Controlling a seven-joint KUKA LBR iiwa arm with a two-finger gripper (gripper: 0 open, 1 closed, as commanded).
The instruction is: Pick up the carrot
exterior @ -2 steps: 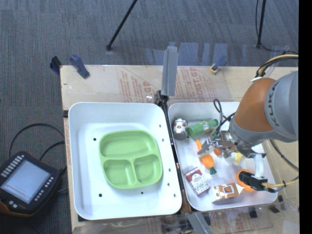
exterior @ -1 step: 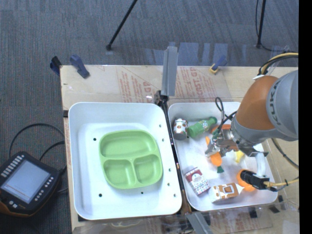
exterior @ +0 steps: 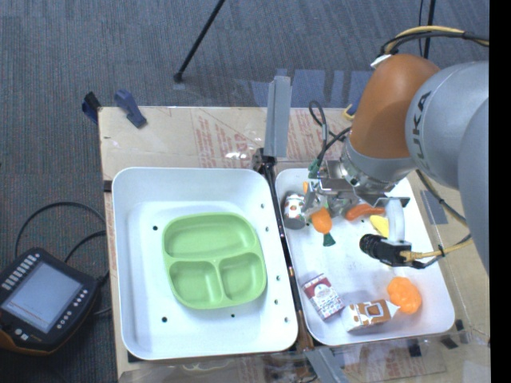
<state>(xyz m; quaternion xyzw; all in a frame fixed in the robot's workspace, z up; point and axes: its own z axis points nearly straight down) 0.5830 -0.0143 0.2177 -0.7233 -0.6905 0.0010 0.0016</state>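
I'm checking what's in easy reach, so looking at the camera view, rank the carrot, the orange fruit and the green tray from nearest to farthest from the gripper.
1. carrot: right under the gripper, near the top of the right bin.
2. orange fruit: same bin, toward its lower right corner.
3. green tray: farthest, in the middle of the left bin.

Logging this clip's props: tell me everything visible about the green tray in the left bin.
The green tray is a pale green, plastic-looking plate with rounded corners and three compartments: one long section across the far side and two smaller ones nearer the camera. It lies flat, slightly rotated, near the middle of the left white bin. Nothing sits in it or touches it besides the bin floor.
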